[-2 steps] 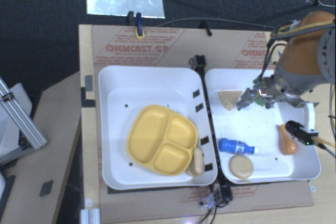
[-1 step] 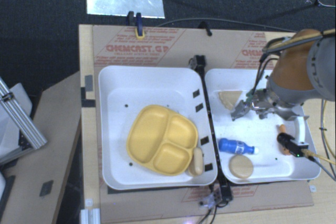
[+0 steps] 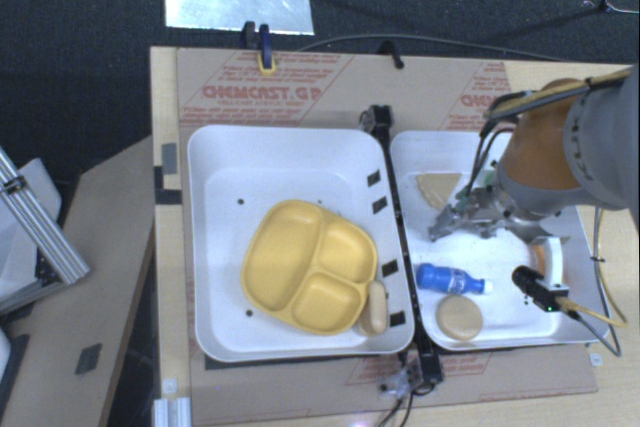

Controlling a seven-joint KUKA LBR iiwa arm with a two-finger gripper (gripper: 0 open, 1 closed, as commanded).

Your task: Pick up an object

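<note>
Your gripper (image 3: 445, 227) sits mid right bin (image 3: 452, 153) — open or clenched, you cannot tell — with the blue bottle (image 3: 447, 278) and tan disc (image 3: 459, 318) by its near edge.

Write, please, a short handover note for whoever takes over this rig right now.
Gripper: low in the right bin, near its left side. I cannot tell whether it is open or shut, and nothing is seen in its grasp.
Right bin: a flat tan piece just behind the gripper, a blue bottle lying in front of it, and a round tan disc at the front beside the bottle.
Left bin: a yellow divided plate, with a small tan oval against its front right edge.
Done: nothing lifted yet.
Left: grasp one object and lift it. The tan piece or the bottle looks nearest.
</note>
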